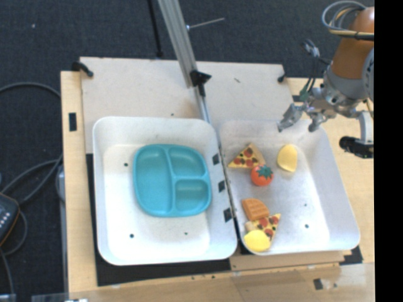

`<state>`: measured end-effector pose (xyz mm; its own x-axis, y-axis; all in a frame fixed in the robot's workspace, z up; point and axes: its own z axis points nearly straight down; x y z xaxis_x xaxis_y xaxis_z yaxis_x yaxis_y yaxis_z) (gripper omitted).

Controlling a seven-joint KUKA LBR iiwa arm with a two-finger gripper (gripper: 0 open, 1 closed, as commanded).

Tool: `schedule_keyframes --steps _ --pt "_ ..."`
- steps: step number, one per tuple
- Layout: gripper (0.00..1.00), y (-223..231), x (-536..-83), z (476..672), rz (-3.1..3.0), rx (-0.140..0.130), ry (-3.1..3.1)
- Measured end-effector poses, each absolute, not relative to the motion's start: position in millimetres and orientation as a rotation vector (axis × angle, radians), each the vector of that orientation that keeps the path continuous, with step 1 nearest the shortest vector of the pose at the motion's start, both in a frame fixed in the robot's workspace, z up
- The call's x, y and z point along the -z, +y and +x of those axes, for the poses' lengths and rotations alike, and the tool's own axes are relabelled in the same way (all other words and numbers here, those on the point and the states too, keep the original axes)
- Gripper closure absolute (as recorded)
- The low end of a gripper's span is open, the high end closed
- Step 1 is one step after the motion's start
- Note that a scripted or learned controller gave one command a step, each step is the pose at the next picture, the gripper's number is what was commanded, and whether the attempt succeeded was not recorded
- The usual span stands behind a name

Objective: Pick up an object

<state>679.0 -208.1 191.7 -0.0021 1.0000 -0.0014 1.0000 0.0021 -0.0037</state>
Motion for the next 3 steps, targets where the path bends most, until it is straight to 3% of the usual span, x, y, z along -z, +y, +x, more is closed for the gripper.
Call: schedule_keyframes --steps 1,2,3 --pt "0.0 -214 -149 676.8 -2.222 -0.005 -2.221" --pt "1.0 -215 -164 678.6 -2.224 -0.002 -2.23" --pt "1.0 -213 -210 680.9 -2.223 0.005 -2.229"
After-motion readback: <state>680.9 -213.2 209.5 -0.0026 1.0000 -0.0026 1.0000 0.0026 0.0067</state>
